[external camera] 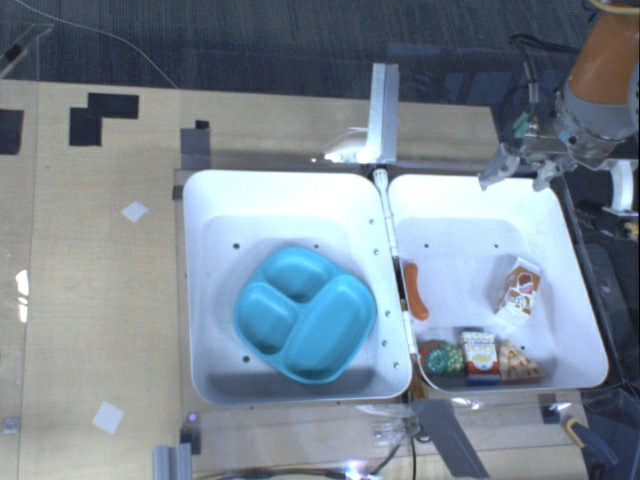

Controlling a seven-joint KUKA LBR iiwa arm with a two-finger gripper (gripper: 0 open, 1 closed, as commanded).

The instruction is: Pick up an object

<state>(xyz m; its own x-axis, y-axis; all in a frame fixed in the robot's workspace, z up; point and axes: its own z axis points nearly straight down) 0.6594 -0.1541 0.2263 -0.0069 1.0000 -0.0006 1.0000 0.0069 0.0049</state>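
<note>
The claw (519, 173) hangs at two o'clock over the right bin's (450, 200) far rim, fingers spread wide, holding nothing; an orange sausage (416, 291) lies near the divider.

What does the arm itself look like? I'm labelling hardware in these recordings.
An orange band wraps the arm above a grey metallic wrist section. Below it sits the pale grey two-finger pincer, with thin dark cables looping beside the wrist. Any markings are too small to read.
</note>
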